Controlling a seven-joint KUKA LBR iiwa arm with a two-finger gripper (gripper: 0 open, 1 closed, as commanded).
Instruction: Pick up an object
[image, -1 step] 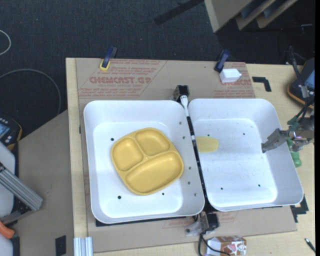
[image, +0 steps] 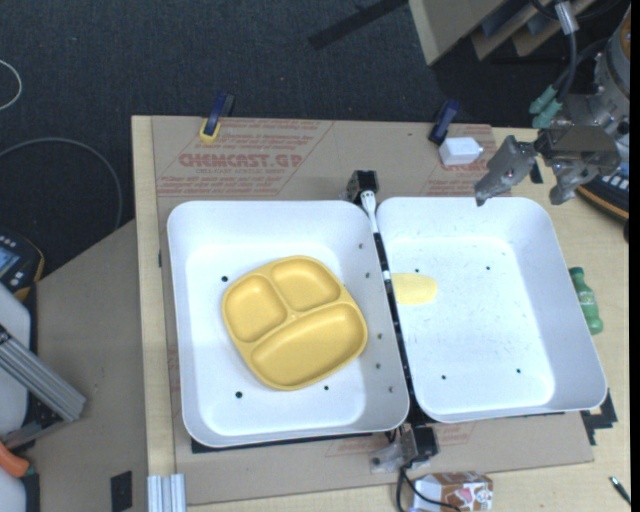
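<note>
A yellow divided plate (image: 294, 322) with three compartments lies in the left bin (image: 200, 235). A small pale yellow object (image: 414, 289) rests in the right bin (image: 520, 250), close to its left wall. My gripper (image: 525, 178) hangs above the right bin's far right corner, well away from both objects. Its two fingers (image: 497, 176) are spread apart with nothing between them.
A white block (image: 460, 151) and a blue clamp (image: 443, 121) sit on the cardboard behind the right bin. A yellow-tipped clamp (image: 214, 118) is at the back left. A green item (image: 586, 299) lies beside the right bin's right rim.
</note>
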